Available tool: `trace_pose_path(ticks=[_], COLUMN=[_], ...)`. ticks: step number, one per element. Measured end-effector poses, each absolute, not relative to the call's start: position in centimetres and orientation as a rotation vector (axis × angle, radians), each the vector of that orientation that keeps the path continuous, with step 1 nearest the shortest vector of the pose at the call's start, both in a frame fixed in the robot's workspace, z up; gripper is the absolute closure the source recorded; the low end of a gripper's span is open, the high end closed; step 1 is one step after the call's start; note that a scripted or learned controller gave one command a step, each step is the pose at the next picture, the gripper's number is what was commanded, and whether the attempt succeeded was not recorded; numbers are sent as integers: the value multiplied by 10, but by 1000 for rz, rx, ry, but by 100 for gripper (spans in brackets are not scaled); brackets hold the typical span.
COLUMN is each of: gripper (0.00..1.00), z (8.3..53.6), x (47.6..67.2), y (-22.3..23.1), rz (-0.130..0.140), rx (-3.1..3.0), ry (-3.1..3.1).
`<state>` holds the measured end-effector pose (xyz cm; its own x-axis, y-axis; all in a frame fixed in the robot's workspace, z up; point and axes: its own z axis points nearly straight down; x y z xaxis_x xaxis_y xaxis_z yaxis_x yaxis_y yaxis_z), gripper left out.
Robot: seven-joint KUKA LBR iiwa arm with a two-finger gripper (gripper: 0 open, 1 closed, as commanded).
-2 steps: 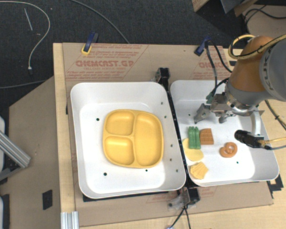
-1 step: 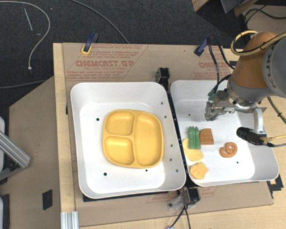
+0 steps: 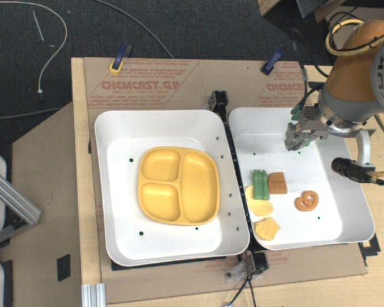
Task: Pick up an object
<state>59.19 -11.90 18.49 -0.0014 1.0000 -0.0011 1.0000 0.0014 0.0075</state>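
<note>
Looking at the near edge of the right bin [image 3: 355,226] first, I see a yellow cracker [image 3: 267,228]. Just past it lies a pale yellow round piece [image 3: 260,206], with a green toy [image 3: 260,183] touching its far side and a brown block [image 3: 277,183] right beside the green one. An orange ring [image 3: 306,201] sits a little apart, to the right. The left bin [image 3: 112,190] holds a yellow plate [image 3: 178,185] with three sections. Farther back, the gripper [image 3: 299,139] hangs over the far part of the right bin — well apart from the toys, with nothing in it. I cannot tell how wide it is set.
</note>
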Motion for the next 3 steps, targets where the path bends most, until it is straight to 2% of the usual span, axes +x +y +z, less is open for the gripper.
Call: trace_pose_path(ticks=[1,2,3], gripper=[100,100,100], z=[249,252,251], x=[592,593,588], y=[-114,-114,-54], rz=[9,3,2], rx=[2214,2219,2217], ry=[2218,2221,2232])
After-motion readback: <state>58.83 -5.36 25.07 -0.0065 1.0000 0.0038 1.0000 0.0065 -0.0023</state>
